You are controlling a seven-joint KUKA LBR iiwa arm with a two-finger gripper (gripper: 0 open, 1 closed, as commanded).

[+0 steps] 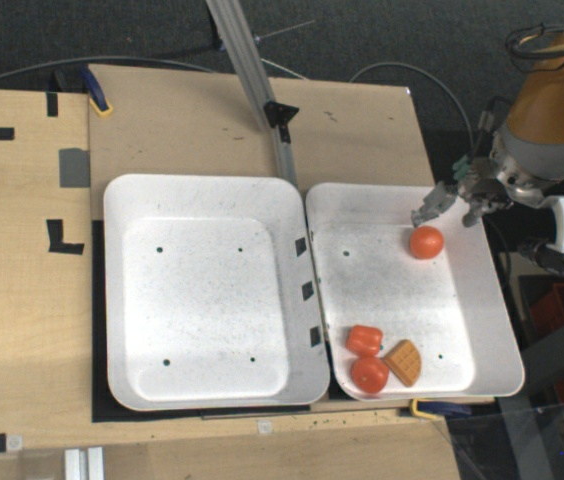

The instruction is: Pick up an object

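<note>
Resting in the right bin (482, 298), a smooth round orange-red ball (425, 242) lies just below the hand (457, 204), whose 2 grey fingers spread wide and hold nothing. Near the bin's front sit 2 glossy red lumps (366, 357) touching a ridged tan biscuit shape (403, 361). Both speckled white bins sit on a pale wooden bench (22, 268).

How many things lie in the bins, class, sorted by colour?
Red: 3, a ball, a pepper and a tomato
Tan: 1, a cracker
Total: 4, all in the right bin
</note>
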